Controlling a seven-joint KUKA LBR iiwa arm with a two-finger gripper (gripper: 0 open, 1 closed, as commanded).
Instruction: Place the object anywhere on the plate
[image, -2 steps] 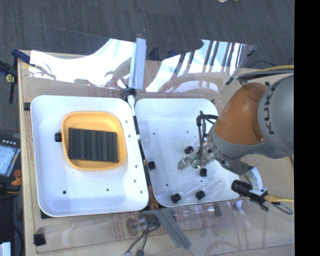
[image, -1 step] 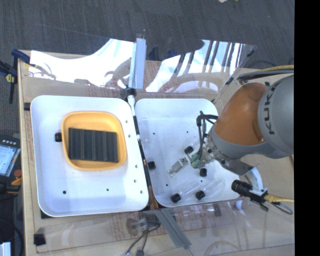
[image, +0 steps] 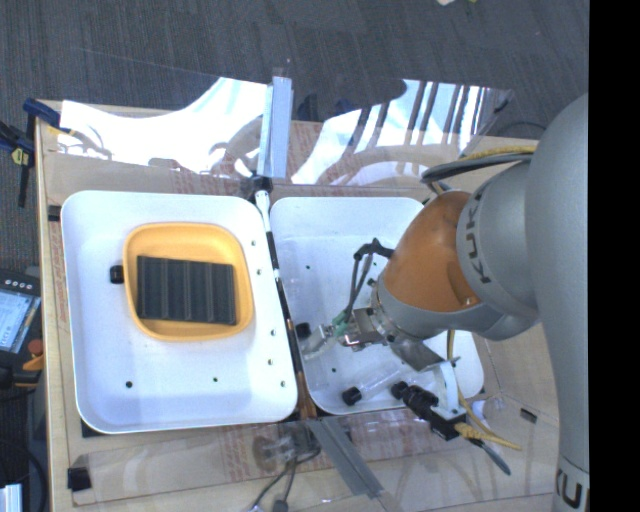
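Gripper (image: 335, 335): low in the right bin (image: 330, 225); its opening cannot be told.
Object: too blurred to pick out near the gripper.
Plate (image: 185, 245): yellow, in the left bin (image: 150, 390), well left of the gripper, long axis across.

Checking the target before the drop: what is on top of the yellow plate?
A dark ribbed rectangular block lies on the yellow plate in the left bin, covering its middle. The plate surface beneath the block is hidden.

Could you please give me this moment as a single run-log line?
arm: over right bin | plate: yellow, left bin, dark ridged block on it | small black object: right bin floor
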